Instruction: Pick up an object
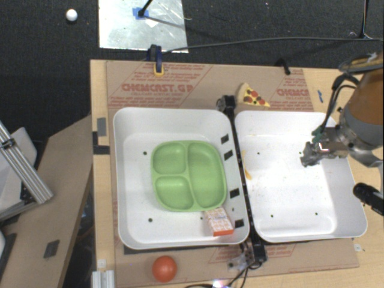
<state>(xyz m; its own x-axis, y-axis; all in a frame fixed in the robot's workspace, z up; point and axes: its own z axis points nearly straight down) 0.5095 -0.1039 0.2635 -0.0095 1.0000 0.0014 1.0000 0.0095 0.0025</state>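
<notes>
Green tray (189,176) and small carton (219,222) lie left; gripper (313,155), finger state unclear, should cross, descend squarely.

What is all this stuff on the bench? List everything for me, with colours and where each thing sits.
Shallow white plastic bins: two, white, side by side on the bench, left and right.
Green divided plate: one, green, in the left bin.
Small red-and-white box: one, at the left bin's near edge.
Toy pizza slice: one, yellow with red spots, behind the bins.
Orange-red ball: one, in front of the left bin.
Small white ball: one, far left on dark floor.
Arm's pincer: one, grey, over the right bin.
</notes>
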